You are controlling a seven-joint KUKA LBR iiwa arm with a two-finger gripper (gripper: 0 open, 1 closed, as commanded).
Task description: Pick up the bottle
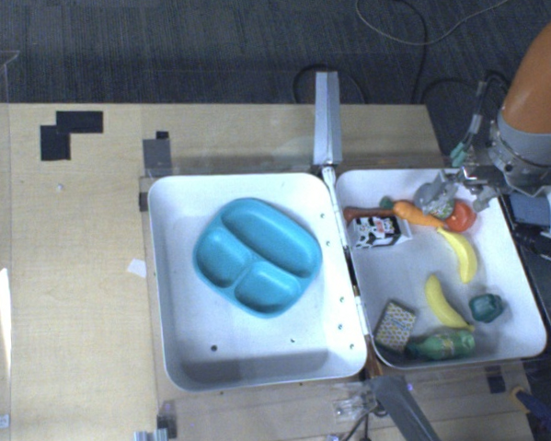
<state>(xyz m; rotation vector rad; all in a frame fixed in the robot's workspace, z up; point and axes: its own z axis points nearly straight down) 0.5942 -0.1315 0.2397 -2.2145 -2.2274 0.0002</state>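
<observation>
1. The step in hand looked like the approach: the gripper [451,189] hung over the far side of the right bin [528,289], above the carrot [417,216] and a red-orange piece [460,217], with nothing seen between its tips
2. Whether the gripper was spread or pressed together could not be told from this view
3. The bottle [442,345], green and lying on its side, sat at the near edge of the right bin, just beside a patterned square block [395,325] and well apart from the gripper
4. The next move would call for travel across the bin toward the near edge, then a descent lined up across the bottle's body
5. Counted: two bananas [460,254], one bottle, one carrot, one milk carton [376,230], one teal block [486,307], one blue divided plate [257,255] in the left bin [169,294]
</observation>
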